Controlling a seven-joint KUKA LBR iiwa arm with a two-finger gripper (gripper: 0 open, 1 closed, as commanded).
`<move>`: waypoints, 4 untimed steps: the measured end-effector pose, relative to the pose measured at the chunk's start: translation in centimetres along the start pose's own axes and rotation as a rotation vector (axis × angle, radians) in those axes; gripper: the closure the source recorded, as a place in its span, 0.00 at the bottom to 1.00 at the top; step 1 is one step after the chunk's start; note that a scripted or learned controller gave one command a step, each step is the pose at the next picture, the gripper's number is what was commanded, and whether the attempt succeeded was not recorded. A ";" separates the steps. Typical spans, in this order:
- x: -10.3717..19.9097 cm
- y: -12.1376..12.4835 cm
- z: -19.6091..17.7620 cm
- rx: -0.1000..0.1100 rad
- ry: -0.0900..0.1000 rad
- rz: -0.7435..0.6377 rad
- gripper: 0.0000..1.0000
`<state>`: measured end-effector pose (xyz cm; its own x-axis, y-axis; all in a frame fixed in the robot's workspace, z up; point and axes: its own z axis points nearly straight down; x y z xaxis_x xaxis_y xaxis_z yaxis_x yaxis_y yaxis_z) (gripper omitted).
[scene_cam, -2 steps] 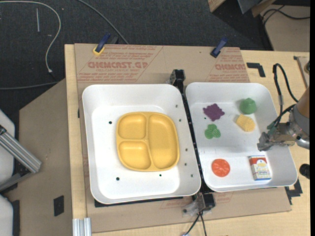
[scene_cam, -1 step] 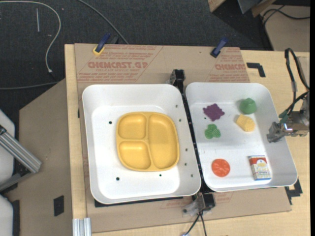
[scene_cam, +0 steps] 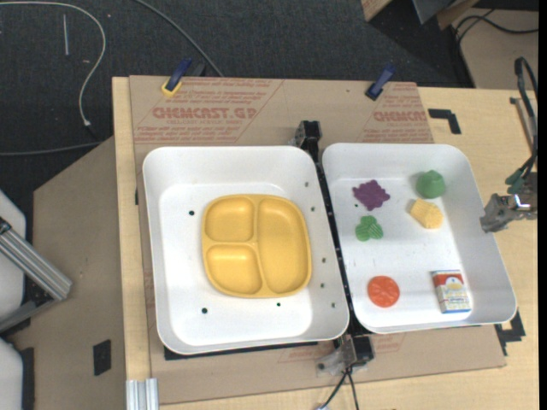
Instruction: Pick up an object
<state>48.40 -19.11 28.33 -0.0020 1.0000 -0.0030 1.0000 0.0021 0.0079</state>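
Note:
The right bin point(scene_cam: 479, 254) holds several small objects. A purple piece point(scene_cam: 371, 194) lies at its upper left, and a small green piece point(scene_cam: 368, 228) sits just below it. A green lump point(scene_cam: 430, 184) and a yellow block point(scene_cam: 426, 213) sit at the upper right. Toward the front are a red-orange disc point(scene_cam: 384, 291) and a small printed box point(scene_cam: 450, 291). My gripper point(scene_cam: 498, 213) is a grey shape just outside the bin's right rim, level with the yellow block and touching none of the objects.
The left bin point(scene_cam: 171, 246) holds a yellow three-compartment plate point(scene_cam: 256, 245). Clamps point(scene_cam: 178, 77) pin the cardboard sheet at the back. Cables run over the dark floor at upper left. A black bracket point(scene_cam: 308, 132) stands between the bins.

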 end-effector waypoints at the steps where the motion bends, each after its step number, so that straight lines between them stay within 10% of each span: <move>1: 5.1 1.9 0.1 0.004 0.003 -0.005 1.00; 4: 18.9 9.8 2.5 0.005 0.005 -0.004 1.00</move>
<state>58.15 -0.23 25.90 -0.0065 1.0000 0.0018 1.0000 0.0065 0.0028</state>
